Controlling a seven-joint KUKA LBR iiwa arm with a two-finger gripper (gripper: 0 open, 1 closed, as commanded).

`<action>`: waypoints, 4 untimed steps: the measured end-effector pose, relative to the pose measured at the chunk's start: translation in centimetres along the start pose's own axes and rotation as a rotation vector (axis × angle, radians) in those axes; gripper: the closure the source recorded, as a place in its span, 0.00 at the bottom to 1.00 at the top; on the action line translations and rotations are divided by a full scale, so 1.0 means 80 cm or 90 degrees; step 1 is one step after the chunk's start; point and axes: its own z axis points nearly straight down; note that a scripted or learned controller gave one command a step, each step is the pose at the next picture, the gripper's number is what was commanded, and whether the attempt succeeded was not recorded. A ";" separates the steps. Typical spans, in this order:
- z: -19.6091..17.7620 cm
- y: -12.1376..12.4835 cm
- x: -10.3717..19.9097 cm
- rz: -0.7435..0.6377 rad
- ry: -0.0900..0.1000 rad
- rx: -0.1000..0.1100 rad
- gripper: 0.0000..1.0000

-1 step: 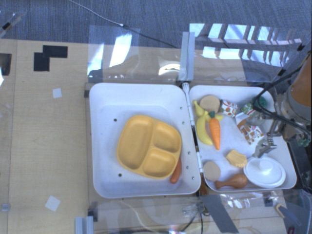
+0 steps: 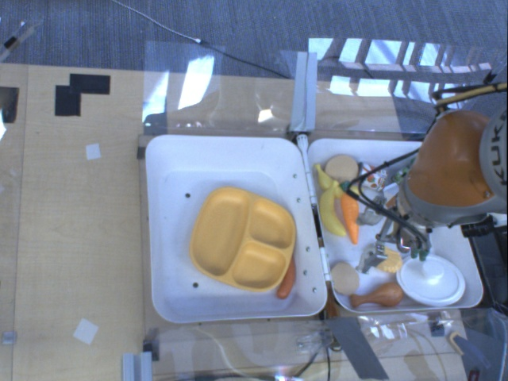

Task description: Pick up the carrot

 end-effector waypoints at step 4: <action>-0.075 0.072 -0.043 0.425 -0.008 -0.003 1.00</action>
